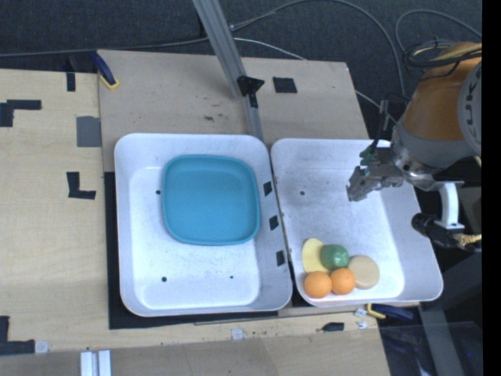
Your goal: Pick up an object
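— Fingers first: what are they doing?

— Gripper (362,185) hangs over the right bin (313,163) near its far right edge, with nothing visible between its fingers; open or closed, I cannot tell.

— And the pickables?

— Huddled in that bin's near edge: two orange balls (317,285), a green ball (335,255), a yellow piece (312,252), a beige disc (364,271), touching. The left bin (133,210) holds a blue plate (210,199).

1. Two white bins: the left bin (141,233) and the right bin (329,171).
2. One blue plate (210,199).
3. Two orange balls (317,285) (342,281).
4. One green ball (335,256).
5. One yellow piece (312,253).
6. One beige round piece (364,272).
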### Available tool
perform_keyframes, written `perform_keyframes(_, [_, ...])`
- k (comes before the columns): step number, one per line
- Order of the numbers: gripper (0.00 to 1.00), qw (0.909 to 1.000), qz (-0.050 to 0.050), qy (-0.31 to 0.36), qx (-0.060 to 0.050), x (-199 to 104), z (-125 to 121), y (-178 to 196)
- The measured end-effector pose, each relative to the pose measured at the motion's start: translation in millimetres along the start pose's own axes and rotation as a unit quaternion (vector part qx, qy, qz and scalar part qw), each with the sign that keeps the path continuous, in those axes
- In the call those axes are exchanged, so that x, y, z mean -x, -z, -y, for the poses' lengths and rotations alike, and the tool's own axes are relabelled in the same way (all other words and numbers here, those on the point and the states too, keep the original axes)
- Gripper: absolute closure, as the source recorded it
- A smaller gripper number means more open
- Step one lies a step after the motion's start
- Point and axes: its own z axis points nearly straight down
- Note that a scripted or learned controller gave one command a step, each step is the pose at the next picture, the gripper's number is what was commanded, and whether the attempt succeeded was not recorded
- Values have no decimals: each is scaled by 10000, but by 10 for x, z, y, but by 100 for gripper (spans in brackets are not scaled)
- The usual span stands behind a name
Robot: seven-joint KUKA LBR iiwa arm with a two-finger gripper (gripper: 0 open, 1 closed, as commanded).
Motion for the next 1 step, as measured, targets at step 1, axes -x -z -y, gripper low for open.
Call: perform_keyframes(1, [100, 10000, -1, 1, -2, -526, -111, 78])
